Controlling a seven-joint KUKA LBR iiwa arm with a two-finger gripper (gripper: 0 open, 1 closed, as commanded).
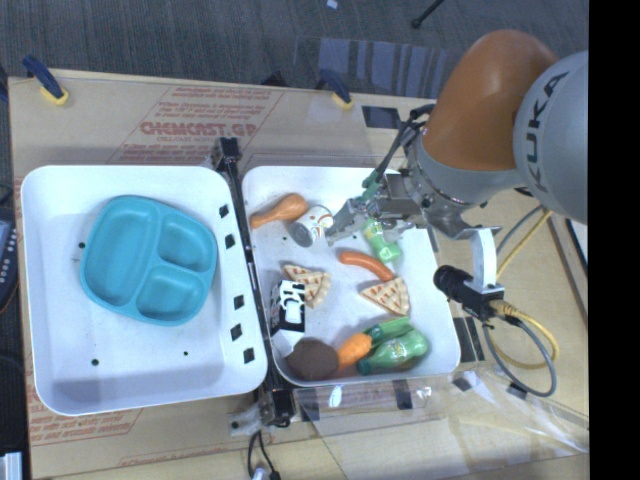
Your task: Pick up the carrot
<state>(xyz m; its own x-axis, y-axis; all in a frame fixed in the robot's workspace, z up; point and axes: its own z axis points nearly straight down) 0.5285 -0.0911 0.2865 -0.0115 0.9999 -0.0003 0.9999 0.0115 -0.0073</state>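
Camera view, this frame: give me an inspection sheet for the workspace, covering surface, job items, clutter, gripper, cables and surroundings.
Surface: brown cardboard-covered bench bearing two shallow white bins; left bin, right bin.
Job's things: orange toy carrot with green top lies near the right bin's front edge, beside a green toy bottle and a dark brown round toy.
Clutter: blue divided plastic plate in the left bin; in the right bin, a toy drumstick, two waffle-patterned wedges, an orange sausage-shaped toy.
Gripper: two-finger gripper over the right bin's rear, away from the carrot; finger state unclear.
Cables: yellow and grey cables loop right of the bins.
Surroundings: dark carpet; blue-and-yellow clamp.
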